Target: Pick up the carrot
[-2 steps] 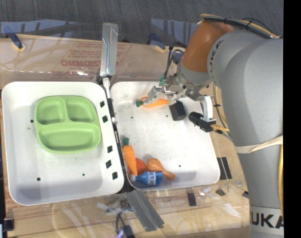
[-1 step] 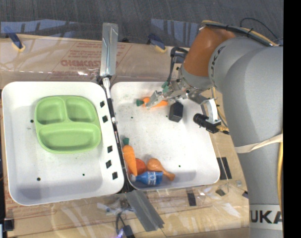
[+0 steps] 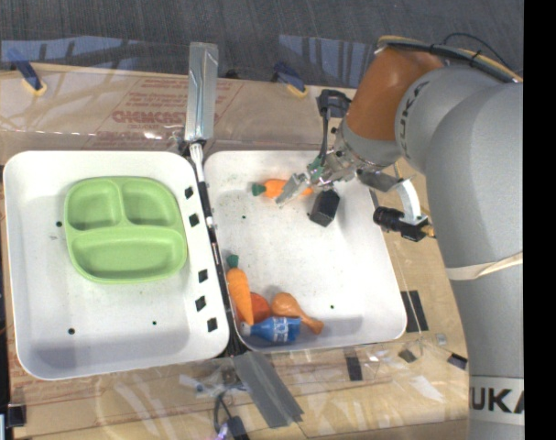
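Tabletop (image 3: 94, 108) carrying two white bins: left bin (image 3: 39, 337) holding a green divided plate (image 3: 126, 227); right bin (image 3: 369, 282). Arm reaching over the right bin's far side, gripper (image 3: 300, 186) clenched on a small carrot (image 3: 273, 189). Near corner cluster: larger carrot (image 3: 239, 293), blue bottle (image 3: 273, 330), orange toy drumstick (image 3: 291, 307)

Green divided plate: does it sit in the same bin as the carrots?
No. The green divided plate lies in the left bin; the carrots lie in the right.
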Robot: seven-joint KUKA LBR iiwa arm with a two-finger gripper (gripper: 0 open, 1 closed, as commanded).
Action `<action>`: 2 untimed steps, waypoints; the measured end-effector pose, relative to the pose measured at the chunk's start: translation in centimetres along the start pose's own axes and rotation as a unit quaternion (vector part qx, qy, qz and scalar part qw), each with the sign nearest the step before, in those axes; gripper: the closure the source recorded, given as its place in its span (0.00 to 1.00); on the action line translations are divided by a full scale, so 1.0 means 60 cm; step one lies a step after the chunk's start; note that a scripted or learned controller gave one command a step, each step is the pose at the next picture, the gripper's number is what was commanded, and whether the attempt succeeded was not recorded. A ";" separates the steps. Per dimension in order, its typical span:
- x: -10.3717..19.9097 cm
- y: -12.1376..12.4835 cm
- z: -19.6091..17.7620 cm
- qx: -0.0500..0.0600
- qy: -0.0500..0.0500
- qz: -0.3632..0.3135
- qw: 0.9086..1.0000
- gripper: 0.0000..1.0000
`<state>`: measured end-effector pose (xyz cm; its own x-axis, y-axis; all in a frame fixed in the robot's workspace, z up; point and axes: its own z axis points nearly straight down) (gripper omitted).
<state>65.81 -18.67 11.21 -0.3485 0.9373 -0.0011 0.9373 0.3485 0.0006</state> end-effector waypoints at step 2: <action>0.026 0.010 -0.067 -0.001 -0.001 -0.130 0.992 0.00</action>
<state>65.81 -17.03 15.22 -0.5782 0.8159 -0.0027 0.8159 0.5782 0.0012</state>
